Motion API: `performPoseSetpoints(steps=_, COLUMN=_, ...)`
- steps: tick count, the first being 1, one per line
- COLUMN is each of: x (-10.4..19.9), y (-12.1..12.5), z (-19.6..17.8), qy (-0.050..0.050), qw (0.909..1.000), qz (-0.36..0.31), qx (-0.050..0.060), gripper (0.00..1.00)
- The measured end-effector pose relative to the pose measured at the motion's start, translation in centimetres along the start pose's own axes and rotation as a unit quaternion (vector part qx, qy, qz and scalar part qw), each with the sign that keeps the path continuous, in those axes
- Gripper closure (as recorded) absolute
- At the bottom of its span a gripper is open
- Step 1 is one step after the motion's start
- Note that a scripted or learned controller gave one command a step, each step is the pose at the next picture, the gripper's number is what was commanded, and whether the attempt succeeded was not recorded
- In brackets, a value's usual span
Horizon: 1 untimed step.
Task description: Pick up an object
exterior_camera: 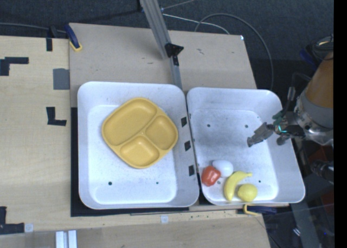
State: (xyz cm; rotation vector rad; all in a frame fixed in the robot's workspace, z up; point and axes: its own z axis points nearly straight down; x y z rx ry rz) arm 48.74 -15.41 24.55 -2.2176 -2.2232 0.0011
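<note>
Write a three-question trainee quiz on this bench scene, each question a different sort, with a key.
1. True or false: the yellow divided plate lies in the left bin.
2. Multiple choice: the banana lies in the right bin at its A) far edge B) near edge C) centre.
3. Fill in: the red object touches a ___ object beside it.

The gripper hangs over the right bin's right side, apart from the yellow ball.

Key: 1 true; 2 B; 3 white.

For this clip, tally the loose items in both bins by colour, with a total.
Yellow: 3 – divided plate, banana, round fruit
Red: 1 – tomato-like piece
White: 1 – egg-like piece
Total: 5
</note>
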Motion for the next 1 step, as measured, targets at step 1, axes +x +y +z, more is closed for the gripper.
performPoseSetpoints(steps=1, x=-0.02, y=0.0, z=0.0, qy=0.0, qw=1.0, qz=0.0, qx=0.0, gripper=0.0)
